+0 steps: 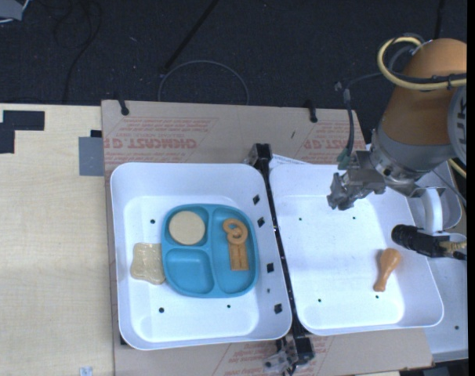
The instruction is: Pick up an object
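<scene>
My gripper [341, 197] hangs over the back part of the right bin [331, 319], and nothing is seen between its fingers. A tan drumstick-shaped toy [386, 269] lies on the right bin's floor toward its right side, well to the front and right of the gripper. In the left bin [143, 319] sits a blue divided plate [197, 276]. It holds a round beige disc [186, 227] and an orange key-like piece [237, 244]. A pale yellowish piece [147, 262] lies on the bin floor against the plate's left edge.
A black divider [270, 249] runs between the two bins. The bins rest on a cardboard sheet [190, 135] over the wooden bench. The bare white floor of the right bin stretches left and front of the drumstick.
</scene>
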You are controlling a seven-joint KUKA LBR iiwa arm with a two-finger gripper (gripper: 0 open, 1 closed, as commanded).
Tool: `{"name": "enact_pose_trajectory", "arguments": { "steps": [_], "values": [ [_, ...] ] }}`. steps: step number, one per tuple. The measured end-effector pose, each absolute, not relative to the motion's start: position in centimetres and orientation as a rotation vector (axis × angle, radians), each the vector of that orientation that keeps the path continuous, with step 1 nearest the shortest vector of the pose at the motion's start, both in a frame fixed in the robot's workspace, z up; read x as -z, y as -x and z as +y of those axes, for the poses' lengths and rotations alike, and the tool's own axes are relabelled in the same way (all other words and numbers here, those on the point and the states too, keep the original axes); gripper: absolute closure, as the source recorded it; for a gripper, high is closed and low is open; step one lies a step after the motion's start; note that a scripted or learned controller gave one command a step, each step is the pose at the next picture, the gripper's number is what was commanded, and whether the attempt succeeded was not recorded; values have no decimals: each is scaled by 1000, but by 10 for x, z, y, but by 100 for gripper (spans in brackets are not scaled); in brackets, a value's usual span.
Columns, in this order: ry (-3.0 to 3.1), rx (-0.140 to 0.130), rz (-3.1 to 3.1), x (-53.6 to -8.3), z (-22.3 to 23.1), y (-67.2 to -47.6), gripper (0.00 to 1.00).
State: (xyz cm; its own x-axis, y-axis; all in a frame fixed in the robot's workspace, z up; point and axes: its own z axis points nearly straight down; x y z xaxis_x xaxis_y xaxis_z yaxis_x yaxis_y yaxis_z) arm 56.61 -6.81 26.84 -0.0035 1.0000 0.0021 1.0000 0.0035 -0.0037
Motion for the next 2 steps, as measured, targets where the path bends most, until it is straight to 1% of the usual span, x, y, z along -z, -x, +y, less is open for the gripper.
{"name": "enact_pose_trajectory", "arguments": {
  "steps": [2],
  "values": [
    [2214,-3,-2224,-265,43,-564,100]
  ]
}}
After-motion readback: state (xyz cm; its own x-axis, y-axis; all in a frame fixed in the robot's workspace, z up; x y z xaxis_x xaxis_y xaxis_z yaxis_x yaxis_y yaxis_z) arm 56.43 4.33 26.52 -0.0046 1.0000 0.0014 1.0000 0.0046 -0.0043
